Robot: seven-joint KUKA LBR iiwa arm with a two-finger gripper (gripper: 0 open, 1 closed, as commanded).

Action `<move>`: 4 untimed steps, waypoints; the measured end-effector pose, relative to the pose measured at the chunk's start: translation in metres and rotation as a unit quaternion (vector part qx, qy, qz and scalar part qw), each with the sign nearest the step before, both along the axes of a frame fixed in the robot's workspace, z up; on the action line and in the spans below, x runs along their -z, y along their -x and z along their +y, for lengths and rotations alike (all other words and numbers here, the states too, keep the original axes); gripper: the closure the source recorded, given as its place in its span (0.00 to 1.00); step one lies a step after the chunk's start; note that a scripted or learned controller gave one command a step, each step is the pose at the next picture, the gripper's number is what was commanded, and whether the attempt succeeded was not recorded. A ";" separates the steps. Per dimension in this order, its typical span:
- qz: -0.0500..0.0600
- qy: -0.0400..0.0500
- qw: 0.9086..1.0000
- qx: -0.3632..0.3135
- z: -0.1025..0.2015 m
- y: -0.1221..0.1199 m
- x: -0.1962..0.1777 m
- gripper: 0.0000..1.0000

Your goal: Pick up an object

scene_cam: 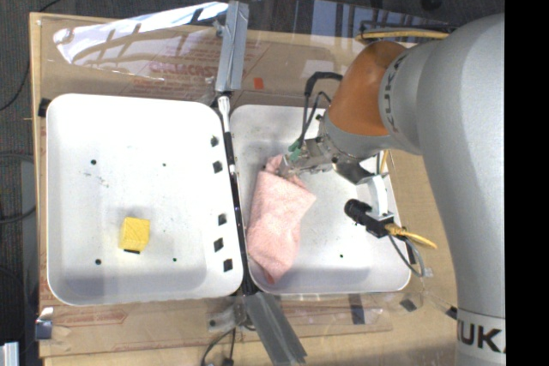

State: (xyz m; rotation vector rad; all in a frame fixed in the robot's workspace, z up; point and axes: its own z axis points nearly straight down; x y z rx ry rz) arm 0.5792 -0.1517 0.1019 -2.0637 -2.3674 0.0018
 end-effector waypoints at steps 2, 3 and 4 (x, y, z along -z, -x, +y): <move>0.000 0.000 0.999 0.049 -0.003 -0.047 0.010 0.00; 0.001 -0.001 0.999 0.046 -0.002 -0.048 0.000 1.00; 0.000 0.000 0.999 0.049 0.073 -0.070 -0.120 1.00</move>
